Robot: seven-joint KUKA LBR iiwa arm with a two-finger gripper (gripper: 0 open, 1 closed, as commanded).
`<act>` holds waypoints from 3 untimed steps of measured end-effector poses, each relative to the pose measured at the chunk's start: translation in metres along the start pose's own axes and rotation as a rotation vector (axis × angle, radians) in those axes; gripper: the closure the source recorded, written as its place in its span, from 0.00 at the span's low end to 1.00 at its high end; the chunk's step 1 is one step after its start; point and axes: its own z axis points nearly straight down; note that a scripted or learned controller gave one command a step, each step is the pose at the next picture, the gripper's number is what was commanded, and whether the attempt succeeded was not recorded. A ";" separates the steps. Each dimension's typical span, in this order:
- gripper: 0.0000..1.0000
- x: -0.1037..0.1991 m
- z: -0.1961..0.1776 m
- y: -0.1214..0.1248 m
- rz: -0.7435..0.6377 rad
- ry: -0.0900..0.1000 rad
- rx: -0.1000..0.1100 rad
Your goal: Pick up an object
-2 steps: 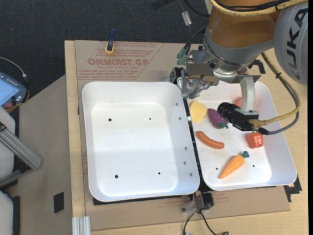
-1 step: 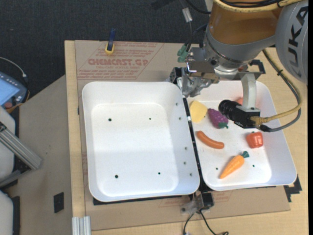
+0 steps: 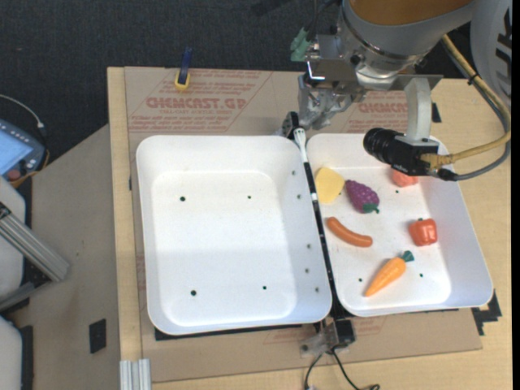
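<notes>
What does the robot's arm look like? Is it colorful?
A bit! The arm is chunky and rounded, grey with a bright orange band. Below it sits a silvery metal hand with a small green part. A black cylinder sticks out sideways, and tan and black cables loop off it.

We see the counter [image 3: 455, 104] topped by a printed cardboard sheet [image 3: 211, 100] (red lettering), and on it two white bins side by side: left bin [image 3: 223, 234], right bin [image 3: 455, 258].
</notes>
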 end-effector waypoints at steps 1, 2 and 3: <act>1.00 0.015 -0.109 0.003 0.000 0.002 -0.007; 1.00 -0.025 -0.093 0.046 0.008 -0.004 0.004; 1.00 -0.037 -0.100 0.081 0.005 -0.003 0.003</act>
